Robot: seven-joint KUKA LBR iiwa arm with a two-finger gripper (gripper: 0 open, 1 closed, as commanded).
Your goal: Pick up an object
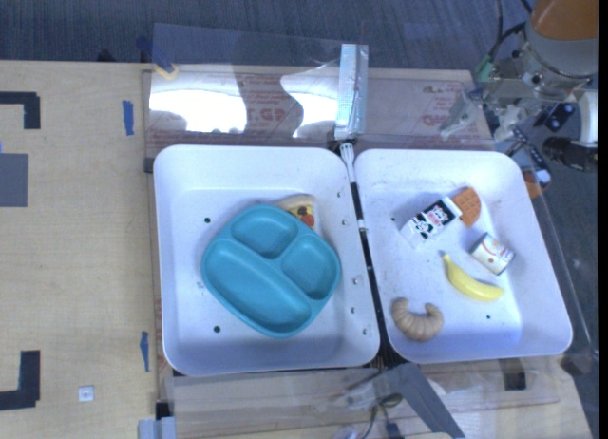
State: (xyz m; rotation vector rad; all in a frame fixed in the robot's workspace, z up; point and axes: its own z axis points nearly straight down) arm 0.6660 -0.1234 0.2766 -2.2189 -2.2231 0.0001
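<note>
A: Camera view: gripper (pixel 494 109) is hovering beyond right bin (pixel 546 333); can't tell its opening.
B: Banana (pixel 472 281) is lying loose in that bin, apart from croissant (pixel 418 318) — easiest pick.

tray (pixel 271 271) in left bin (pixel 180 190); banana (pixel 470 280) right

teal plate (pixel 271 271), yellow banana (pixel 471 280), white bins (pixel 180 238)

The arm (pixel 566 5) shows an orange band above a pale grey wrist, yellow and black cables looping beside it, and grey metal gripper (pixel 494 109) parts below.
</note>
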